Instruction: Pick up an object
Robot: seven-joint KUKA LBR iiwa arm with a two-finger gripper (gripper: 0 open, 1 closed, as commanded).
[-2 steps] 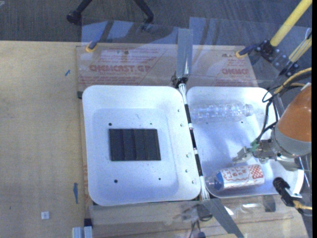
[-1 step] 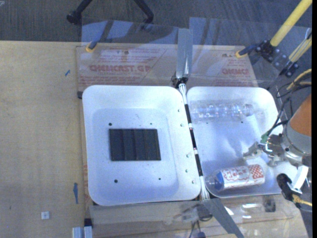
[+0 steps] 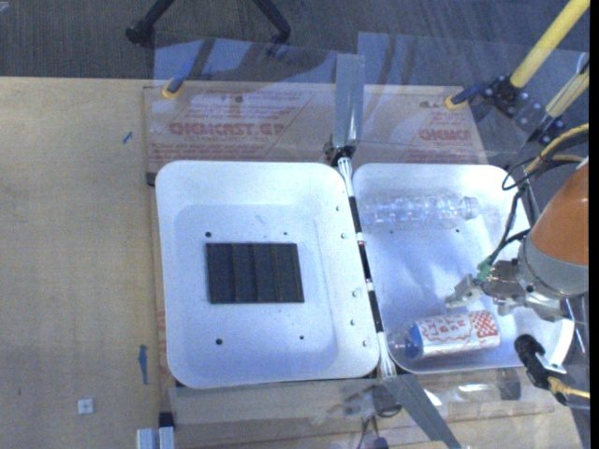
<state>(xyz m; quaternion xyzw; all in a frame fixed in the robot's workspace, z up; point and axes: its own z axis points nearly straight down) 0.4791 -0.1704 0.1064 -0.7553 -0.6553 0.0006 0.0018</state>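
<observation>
Hovering over the right bin, the gripper sits just at about one o'clock of a red-and-white patterned bottle, which lies on its side near the bin's lower rim. Its long axis runs roughly nine to three, tipped a little, with the pale cap end toward nine. I judge a short drop toward seven o'clock would bring the gripper onto it, across the narrow width. Whether the gripper is apart or together I cannot tell from here; nothing shows between its tips. A clear plastic bottle lies at twelve o'clock, well apart, also lengthwise across the bin, glassy and hard to see. The left bin, smooth white plastic, carries a flat dark ribbed rectangular pad.
</observation>
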